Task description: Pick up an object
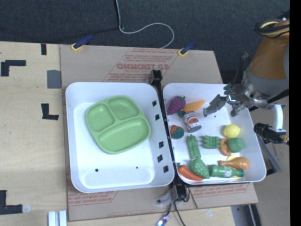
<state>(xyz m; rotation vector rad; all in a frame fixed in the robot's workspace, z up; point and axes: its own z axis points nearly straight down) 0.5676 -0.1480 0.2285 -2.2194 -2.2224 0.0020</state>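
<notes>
The right bin (214,91) holds several toy foods: purple grapes (176,104), an orange carrot (194,106), a small red and white can (192,121), a yellow lemon (231,131), a green cucumber (193,147) and a chicken leg (235,162). My gripper (223,104) hangs over the bin's upper right part, above and to the right of the can. Its fingers are apart and nothing sits between them. The orange-banded arm (270,55) comes in from the right.
The left bin (77,126) holds a green divided plate (118,123). Black clips (156,76) join the two bins along the middle wall. A white cable (141,29) lies on the dark cloth behind the bench.
</notes>
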